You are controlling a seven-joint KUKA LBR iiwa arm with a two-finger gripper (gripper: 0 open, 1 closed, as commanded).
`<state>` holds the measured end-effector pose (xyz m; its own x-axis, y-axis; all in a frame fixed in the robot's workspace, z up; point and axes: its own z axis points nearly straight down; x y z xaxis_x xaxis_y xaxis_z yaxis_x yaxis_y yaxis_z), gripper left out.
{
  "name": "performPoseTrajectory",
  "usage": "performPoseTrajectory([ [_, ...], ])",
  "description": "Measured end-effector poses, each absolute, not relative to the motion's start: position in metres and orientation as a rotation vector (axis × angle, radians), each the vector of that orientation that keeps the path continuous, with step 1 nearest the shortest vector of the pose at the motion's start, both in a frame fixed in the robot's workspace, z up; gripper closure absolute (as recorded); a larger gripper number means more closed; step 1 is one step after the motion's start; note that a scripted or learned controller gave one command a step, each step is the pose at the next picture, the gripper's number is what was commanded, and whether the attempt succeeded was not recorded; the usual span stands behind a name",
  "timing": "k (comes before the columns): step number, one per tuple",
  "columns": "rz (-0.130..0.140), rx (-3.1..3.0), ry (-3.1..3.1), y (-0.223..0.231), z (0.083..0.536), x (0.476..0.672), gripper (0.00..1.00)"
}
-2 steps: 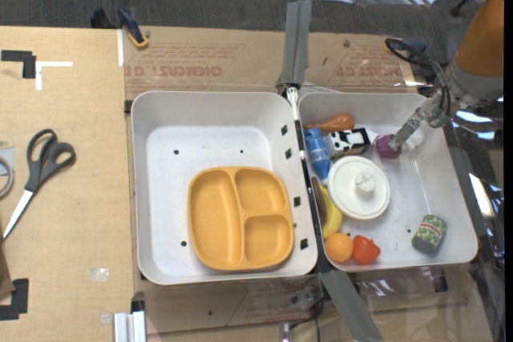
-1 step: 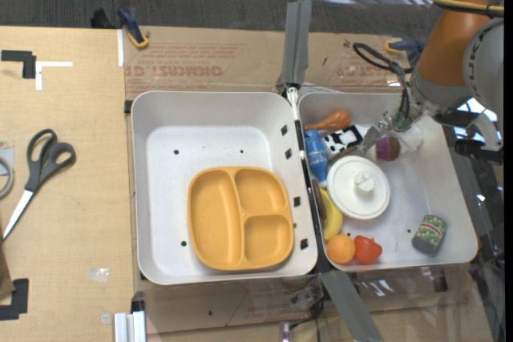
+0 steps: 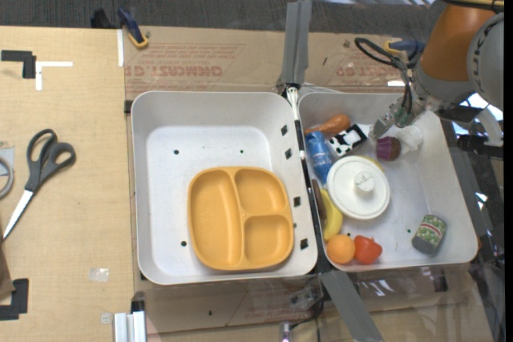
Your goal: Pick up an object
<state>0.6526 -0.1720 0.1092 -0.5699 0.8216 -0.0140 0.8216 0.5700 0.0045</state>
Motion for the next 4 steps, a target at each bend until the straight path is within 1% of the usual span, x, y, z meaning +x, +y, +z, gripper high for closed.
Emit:
performPoseTrajectory([
  [1,0.000,1.557,2.725,-0.089,0.239,0.660,1.00],
  [2,-0.001,0.867,3.015,-0.154,0.388,0.660,1.00],
  [3,-0.002,0.367,3.094,-0.134,0.124,0.646,1.00],
  [4,-0.001,0.588,3.081,-0.173,0.341,0.632,1.00],
])
